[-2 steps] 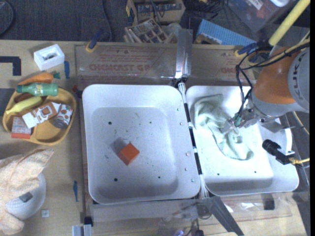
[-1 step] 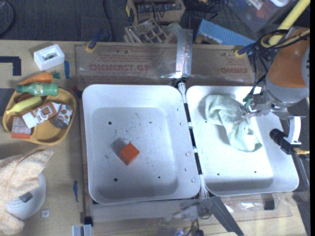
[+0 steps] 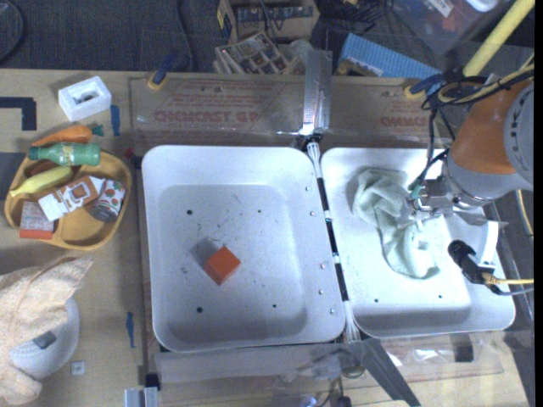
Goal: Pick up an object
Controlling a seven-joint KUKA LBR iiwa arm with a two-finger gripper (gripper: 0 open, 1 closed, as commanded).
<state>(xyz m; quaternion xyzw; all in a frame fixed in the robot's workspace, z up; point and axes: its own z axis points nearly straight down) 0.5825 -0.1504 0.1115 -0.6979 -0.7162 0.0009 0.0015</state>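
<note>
A pale green cloth [image 3: 390, 219] lies crumpled in the right bin [image 3: 441, 308], stretching from the upper left toward the middle. My gripper [image 3: 422, 227] is down in that bin, right at the cloth's right side, below the grey wrist and orange band. The cloth folds hide its tips. An orange block [image 3: 223, 264] rests in the left bin [image 3: 170, 185], a little left of its middle, far from the gripper.
A yellow bowl [image 3: 81, 231] of toy food stands left of the bins. A beige cloth [image 3: 38, 299] and a white box [image 3: 85, 97] also lie on the left bench. Black and yellow cables [image 3: 484, 276] trail over the right bin's right side.
</note>
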